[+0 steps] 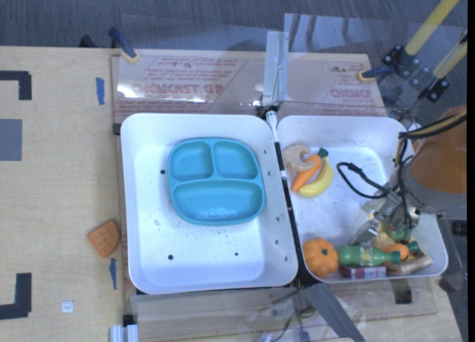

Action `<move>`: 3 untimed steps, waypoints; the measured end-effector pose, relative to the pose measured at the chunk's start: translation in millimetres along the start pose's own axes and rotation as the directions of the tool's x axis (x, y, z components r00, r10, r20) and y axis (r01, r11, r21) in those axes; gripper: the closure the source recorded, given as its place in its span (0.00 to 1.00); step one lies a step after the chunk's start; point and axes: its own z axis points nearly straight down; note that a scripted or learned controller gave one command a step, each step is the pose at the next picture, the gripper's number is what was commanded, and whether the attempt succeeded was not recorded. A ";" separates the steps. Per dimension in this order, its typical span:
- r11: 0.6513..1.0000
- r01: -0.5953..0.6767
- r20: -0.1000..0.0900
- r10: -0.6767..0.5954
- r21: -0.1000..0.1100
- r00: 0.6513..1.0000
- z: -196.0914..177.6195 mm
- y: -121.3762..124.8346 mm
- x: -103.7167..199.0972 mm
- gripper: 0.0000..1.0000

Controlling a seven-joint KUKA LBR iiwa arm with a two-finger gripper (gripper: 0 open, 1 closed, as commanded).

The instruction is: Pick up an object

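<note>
We cannot tell the gripper's [387,222] state. The bottle [369,256] at its 7 o'clock looks light, stiff, slippery; we'd grasp its middle, beside the pumpkin [322,256].

Table [52,185]: pale wood-look board, matt, fine grain.
Bins [141,185]: white plastic, smooth, faint sheen, speckled with dark marks.
Plate [216,181]: blue plastic, smooth, semi-gloss, three wells.
Banana [318,182], carrot [306,171], pumpkin [323,257]: toy plastic, smooth, slightly glossy.
Bottle [367,257]: green plastic, glossy, with a paper-like label.
Waffle [105,237]: orange-brown, ridged grid surface, matt.
Sheets [185,81] behind the bins: clear film over printed paper, shiny with glare.
Divider [274,66]: bare metal, brushed grey.
Arm [439,166]: orange band, smooth, satin.
Claw [390,222]: metallic parts, dull shine.
</note>
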 end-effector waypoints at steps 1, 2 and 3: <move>1.000 0.001 -0.004 -0.001 -0.005 1.000 -42.3 100.2 -13.3 0.00; 1.000 0.015 0.005 -0.015 -0.004 1.000 -7.9 137.3 -60.4 0.00; 1.000 0.005 0.013 -0.005 -0.004 1.000 -6.6 78.0 -115.6 0.00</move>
